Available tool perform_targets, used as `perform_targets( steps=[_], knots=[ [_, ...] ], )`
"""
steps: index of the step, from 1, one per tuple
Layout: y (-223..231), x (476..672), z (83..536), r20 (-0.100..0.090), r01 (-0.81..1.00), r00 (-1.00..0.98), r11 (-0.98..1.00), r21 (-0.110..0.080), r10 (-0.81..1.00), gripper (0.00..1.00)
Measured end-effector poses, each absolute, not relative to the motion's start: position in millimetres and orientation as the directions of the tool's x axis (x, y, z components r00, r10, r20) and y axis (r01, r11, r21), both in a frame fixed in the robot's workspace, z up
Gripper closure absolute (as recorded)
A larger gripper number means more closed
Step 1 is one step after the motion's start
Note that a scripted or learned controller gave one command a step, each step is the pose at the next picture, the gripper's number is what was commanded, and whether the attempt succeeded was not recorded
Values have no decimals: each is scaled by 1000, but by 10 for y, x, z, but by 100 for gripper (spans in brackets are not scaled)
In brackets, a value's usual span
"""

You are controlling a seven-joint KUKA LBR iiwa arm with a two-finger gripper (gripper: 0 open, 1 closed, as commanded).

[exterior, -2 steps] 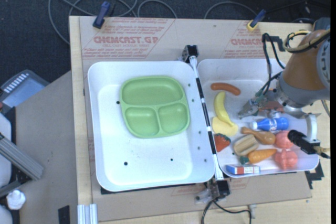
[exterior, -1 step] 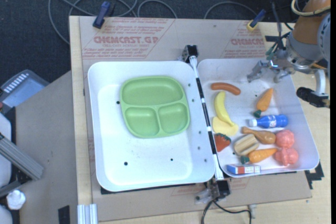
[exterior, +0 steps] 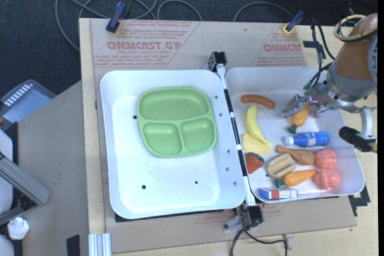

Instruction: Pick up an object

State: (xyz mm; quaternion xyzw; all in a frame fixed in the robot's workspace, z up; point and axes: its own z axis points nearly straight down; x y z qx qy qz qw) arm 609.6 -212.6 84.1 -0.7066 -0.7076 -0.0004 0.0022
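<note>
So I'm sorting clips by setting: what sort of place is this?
Probably a robotics lab bench, not a kitchen: two shallow white bins clamped on a paper-covered board, plastic toy food like a yellow banana, loose cables on dark carpet, and a grey-and-orange robot arm reaching in.

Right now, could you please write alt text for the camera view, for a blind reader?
The gripper reaches down into the right bin beside an orange carrot, among toy foods including a banana. The left bin holds a green divided plate.

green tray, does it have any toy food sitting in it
No, the green tray in the left bin has three bare compartments; the banana and other toys lie in the right bin.
</note>
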Motion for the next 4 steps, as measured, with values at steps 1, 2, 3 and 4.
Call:
perform_targets(
  steps=[1, 2, 3, 4],
  knots=[
    [-1922, 5954, 847, 1, 1000, -1, 1, -1, 1000, 0],
    [-1924, 5958, 948, -1, 1000, -1, 1, 1, 1000, 100],
    [-1000, 5706, 847, 1, 1000, -1, 1, -1, 1000, 100],
    [-381, 6187, 1853, 1, 1000, -1, 1, 2, 1000, 100]
  ],
)
